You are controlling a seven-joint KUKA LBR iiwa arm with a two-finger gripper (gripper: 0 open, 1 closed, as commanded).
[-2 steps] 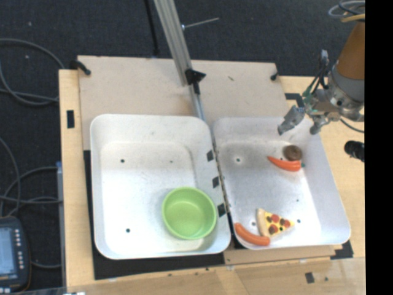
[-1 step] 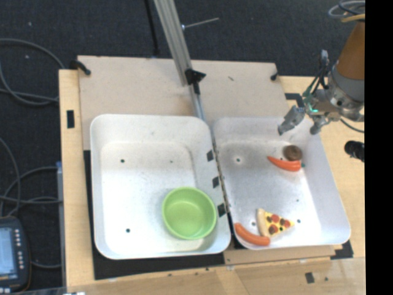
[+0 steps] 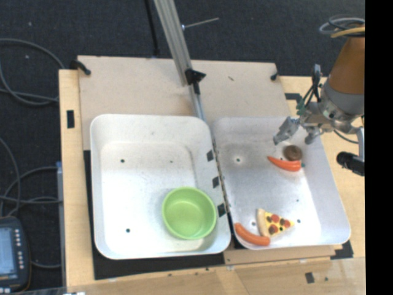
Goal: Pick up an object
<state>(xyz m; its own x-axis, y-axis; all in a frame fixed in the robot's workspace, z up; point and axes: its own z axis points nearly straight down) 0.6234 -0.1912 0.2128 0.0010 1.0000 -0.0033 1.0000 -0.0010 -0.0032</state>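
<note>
My gripper (image 3: 299, 134) hangs over the far right part of the right bin (image 3: 258, 183), its two fingers spread open with nothing between them. Just below it lie a small brown round object (image 3: 293, 152) and an orange chili-shaped piece (image 3: 284, 163), touching each other. Near the bin's front edge sit a toy pizza slice (image 3: 272, 222) and an orange-red sausage-shaped piece (image 3: 251, 235). A green bowl (image 3: 189, 212) stands in the front right corner of the left bin (image 3: 123, 165).
A metal pole (image 3: 178, 42) slants in from the top toward the gap between the bins. Cables lie on the dark floor at left. The arm's orange band (image 3: 348, 66) rises at the right edge.
</note>
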